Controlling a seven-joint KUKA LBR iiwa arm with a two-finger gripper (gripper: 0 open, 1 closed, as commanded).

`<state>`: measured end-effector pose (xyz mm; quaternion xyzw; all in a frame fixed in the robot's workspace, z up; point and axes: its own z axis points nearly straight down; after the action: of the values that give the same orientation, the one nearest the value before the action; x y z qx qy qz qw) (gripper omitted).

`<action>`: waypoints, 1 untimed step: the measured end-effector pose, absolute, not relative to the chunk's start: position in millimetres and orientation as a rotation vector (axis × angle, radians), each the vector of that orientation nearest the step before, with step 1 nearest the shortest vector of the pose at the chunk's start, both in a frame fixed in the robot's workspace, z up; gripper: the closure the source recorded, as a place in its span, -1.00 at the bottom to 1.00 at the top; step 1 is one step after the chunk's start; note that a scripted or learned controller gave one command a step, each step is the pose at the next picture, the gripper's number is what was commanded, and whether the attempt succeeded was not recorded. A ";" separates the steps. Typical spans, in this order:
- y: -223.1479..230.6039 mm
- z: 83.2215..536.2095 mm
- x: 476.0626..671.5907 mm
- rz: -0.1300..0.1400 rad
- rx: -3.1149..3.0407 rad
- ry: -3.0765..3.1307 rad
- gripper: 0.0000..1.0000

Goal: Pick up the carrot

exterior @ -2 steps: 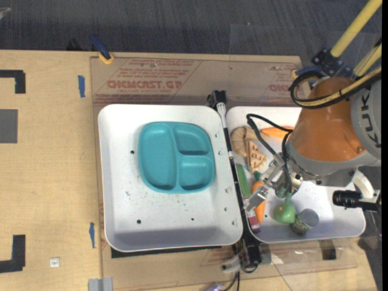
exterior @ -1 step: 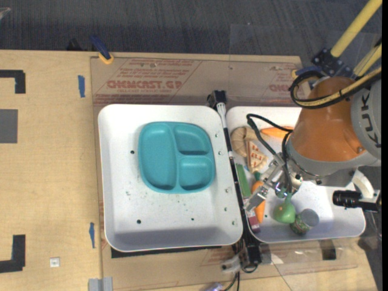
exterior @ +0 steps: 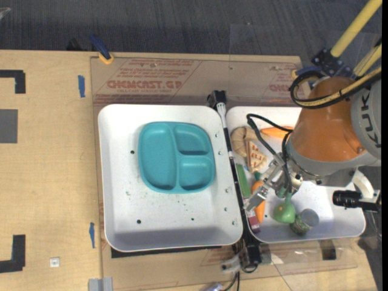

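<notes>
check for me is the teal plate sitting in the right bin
No, the teal plate lies in the left bin, apart from the toys crowding the right bin.

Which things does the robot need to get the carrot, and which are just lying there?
For the job:
carrot
gripper
right bin

Just lying about:
teal divided plate
left bin
green pear-shaped toy
pizza slice toy
grey cup

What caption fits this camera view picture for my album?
Grey-and-orange robot arm's gripper reaches among toy foods in the right white bin, near an orange carrot; a teal divided plate sits left.
</notes>
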<state>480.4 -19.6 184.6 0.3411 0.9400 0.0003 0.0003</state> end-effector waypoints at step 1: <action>-19.6 184.6 480.4 0.001 1.071 2.953 -1.00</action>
<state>480.4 -19.6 184.6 0.3411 0.9400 0.0003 0.0003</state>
